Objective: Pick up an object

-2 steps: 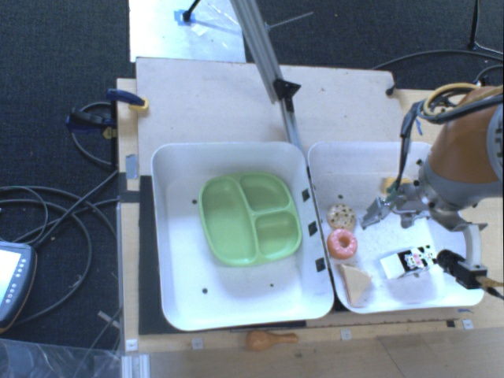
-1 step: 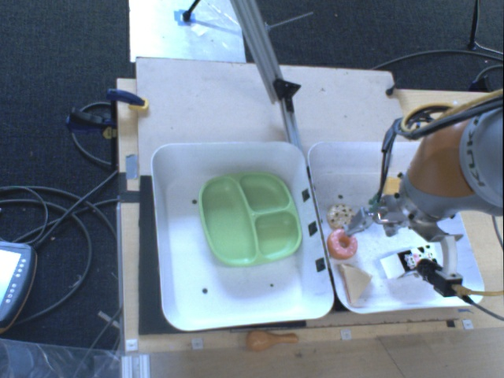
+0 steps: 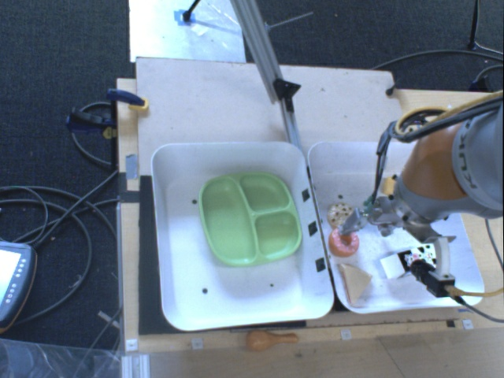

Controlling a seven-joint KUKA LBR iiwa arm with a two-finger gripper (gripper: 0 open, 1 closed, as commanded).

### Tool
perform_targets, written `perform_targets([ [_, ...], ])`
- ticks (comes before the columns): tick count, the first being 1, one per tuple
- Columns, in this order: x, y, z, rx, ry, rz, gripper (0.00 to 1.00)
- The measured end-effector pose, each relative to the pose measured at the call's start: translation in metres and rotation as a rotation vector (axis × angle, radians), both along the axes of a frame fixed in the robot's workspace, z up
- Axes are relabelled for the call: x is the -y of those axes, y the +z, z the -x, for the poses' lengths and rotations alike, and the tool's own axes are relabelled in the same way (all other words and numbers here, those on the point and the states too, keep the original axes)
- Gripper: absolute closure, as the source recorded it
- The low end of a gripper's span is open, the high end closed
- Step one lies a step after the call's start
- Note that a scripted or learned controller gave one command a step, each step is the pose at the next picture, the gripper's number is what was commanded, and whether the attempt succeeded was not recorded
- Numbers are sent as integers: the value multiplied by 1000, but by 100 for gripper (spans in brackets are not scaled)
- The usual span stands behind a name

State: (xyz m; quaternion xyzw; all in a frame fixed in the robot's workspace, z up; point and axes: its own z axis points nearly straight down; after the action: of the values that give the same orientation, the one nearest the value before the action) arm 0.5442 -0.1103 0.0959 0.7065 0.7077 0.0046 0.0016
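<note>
- Nearest the camera, a wooden spoon-like piece lies on the tabletop at 6 o'clock, just outside the left bin.
- Green tray, three-sectioned, sits mid left bin.
- Right bin holds a pink round object near its left wall, a speckled disc at its 12 o'clock, a tan wedge at its 6 o'clock and a white block at its 4 o'clock.
- Gripper reaches from 3 o'clock, tip over the pink object's upper edge.
- Jaws: I cannot tell whether they are spread or closed; nothing is visibly between them.
- Judgement: centre over the pink object and descend straight, clear of the bin wall.
- Arm hides the bin's right part; contact is unclear.
</note>
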Motion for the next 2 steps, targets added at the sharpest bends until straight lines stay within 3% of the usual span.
perform_targets([
  [1, 1, 13, -2, 8, 0, 2, 100],
  [2, 2, 59, 2, -3, 3, 6, 100],
])
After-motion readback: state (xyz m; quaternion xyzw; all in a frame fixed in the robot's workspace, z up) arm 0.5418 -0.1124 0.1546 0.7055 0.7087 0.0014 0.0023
